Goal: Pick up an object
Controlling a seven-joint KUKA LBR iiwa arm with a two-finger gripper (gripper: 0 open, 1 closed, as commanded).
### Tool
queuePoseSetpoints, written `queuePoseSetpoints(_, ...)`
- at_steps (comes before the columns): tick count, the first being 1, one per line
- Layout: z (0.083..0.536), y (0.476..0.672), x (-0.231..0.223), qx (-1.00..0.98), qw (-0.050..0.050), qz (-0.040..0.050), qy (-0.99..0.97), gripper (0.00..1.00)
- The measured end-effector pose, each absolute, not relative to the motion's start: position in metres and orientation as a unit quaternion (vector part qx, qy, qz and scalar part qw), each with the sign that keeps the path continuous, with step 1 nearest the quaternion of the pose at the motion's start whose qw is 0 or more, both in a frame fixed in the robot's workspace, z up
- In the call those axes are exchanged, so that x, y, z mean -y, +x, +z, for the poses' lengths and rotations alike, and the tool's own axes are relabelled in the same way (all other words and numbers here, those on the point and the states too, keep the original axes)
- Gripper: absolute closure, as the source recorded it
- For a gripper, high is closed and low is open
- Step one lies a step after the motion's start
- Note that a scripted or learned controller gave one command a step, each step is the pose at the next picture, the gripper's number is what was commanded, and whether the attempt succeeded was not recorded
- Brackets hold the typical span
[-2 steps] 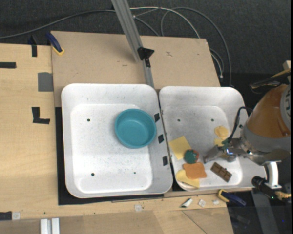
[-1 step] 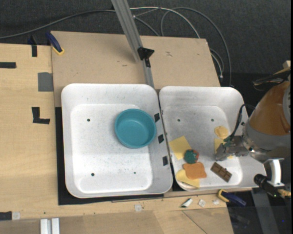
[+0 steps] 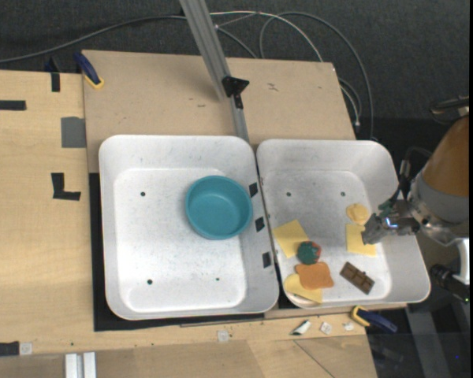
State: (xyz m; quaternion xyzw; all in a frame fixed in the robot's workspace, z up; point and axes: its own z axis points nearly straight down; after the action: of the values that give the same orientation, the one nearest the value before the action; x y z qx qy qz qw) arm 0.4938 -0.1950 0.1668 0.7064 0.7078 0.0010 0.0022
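Note:
The right bin (image 3: pixel 323 160) holds several small objects: a yellow square (image 3: pixel 291 237), a green and red ball (image 3: pixel 308 252), an orange toast-shaped piece (image 3: pixel 314 276) on a pale yellow piece (image 3: pixel 298 290), a brown chocolate bar (image 3: pixel 356 277), a small yellow lump (image 3: pixel 357 212) and a yellow block (image 3: pixel 358 241). My gripper (image 3: pixel 376 231) sits low at the bin's right side, right at the yellow block's edge. The arm comes in from the right. Its fingertips are too dark and small to read.
The left bin (image 3: pixel 126 211) holds a teal bowl (image 3: pixel 217 206). A grey pole (image 3: pixel 209 46) slants down to the gap between the bins. Cables lie across the back of the bench. Clamps stand at the back left (image 3: pixel 91 71) and the front right (image 3: pixel 372 318).

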Motion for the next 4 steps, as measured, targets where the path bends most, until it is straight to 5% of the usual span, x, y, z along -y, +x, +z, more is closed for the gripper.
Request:
queuePoseSetpoints(2,0.241,0.495,0.203,-0.708,0.000,0.0002,0.706,1.00)
queuePoseSetpoints(4,0.236,0.526,0.101,-0.710,-0.001,0.0001,0.705,1.00)
